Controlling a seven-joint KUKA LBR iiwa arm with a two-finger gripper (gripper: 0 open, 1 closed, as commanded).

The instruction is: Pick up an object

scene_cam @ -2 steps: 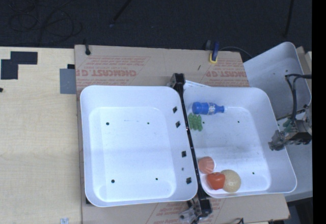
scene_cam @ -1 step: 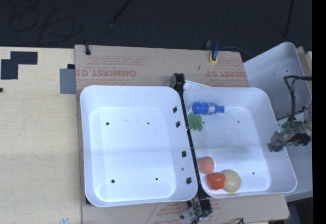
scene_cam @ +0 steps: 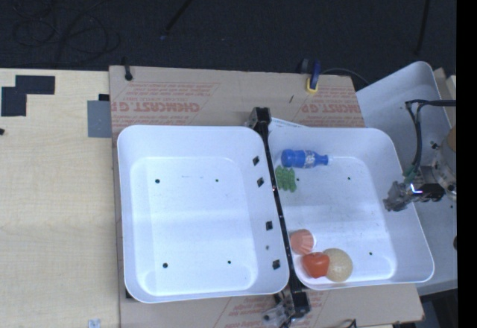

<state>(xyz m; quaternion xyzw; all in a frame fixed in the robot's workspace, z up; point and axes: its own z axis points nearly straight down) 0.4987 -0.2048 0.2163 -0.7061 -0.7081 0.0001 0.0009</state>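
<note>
Objects sat in the right white plastic bin [scene_cam: 373, 147]: blue plastic bottle [scene_cam: 303, 159] lying far-left, green knobbly toy [scene_cam: 286, 178] just near it; pink ball [scene_cam: 301, 241], red ball [scene_cam: 316, 265], pale yellow ball [scene_cam: 338, 265] clustered touching at the near-left corner. Metal gripper [scene_cam: 400, 196] was at the bin's right wall, apart from all objects.

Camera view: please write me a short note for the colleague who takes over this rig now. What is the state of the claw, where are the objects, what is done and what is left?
Claw: at the right edge of the right bin, nothing seen between its fingers; open or shut cannot be told.
Objects, all in the right bin: blue bottle lying near the top left, green object just below it by the divider, and a cluster at the bottom left of orange ball, red ball and pale yellow ball.
Done: no object picked yet.
Left: move over one object, grasp it, lift it.
</note>
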